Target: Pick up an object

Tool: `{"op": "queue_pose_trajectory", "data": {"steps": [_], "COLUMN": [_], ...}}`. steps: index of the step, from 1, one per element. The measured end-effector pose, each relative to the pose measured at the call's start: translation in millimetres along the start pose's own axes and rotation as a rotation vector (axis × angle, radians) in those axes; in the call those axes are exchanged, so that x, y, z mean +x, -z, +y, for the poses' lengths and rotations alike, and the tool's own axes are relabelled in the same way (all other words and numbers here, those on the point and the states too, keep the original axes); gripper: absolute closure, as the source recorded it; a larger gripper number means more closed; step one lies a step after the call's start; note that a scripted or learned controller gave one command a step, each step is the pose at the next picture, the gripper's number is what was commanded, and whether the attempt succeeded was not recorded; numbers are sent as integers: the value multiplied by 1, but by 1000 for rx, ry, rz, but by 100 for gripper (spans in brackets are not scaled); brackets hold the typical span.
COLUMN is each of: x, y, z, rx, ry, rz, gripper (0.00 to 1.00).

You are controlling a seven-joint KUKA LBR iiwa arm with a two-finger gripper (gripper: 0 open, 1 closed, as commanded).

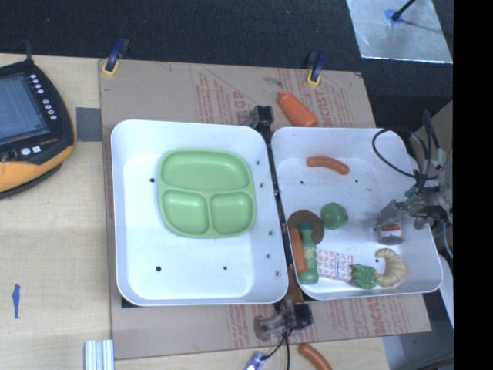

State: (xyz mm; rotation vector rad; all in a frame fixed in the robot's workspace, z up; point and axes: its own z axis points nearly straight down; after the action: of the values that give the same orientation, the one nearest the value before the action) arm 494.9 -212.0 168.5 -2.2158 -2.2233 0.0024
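Bench point(62, 245) on the far left carries a pendant point(27, 126) with an orange edge, and next to it a cardboard sheet point(192, 91) lies under two white bins. Inside the left bin point(131, 206) there is a green tray point(206, 193) with three compartments, and nothing lies on it. The right bin point(362, 145) holds the small things: an orange sausage point(327, 164) near its top, a green ball point(334, 215) near the middle, a green bottle point(308, 254) standing close to the left wall beside a carrot point(296, 247), then a red-and-white packet point(333, 265), a green toy point(363, 275) and a pale croissant point(391, 268) along the bottom edge. The hand point(389, 226) is low at the right side of this bin, just above the croissant and apart from it; whether it is apart or together I cannot tell, and nothing is seen between its tips. I judge that the step in hand is the approach, with no grasp made yet. The croissant looks like the nearest target: curved, ridged, lying flat near the bin corner. The next move would call for shifting a little over it and descending straight, with care for the near wall and the green toy touching its left end.
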Motion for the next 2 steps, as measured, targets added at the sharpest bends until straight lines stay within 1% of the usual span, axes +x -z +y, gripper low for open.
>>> {"op": "queue_pose_trajectory", "data": {"steps": [1, 2], "x": [6, 55], "y": [20, -40], "z": [68, 120], "rx": [-1, 1], "ry": [1, 2], "rz": [-1, -2], "gripper": [0, 0]}}
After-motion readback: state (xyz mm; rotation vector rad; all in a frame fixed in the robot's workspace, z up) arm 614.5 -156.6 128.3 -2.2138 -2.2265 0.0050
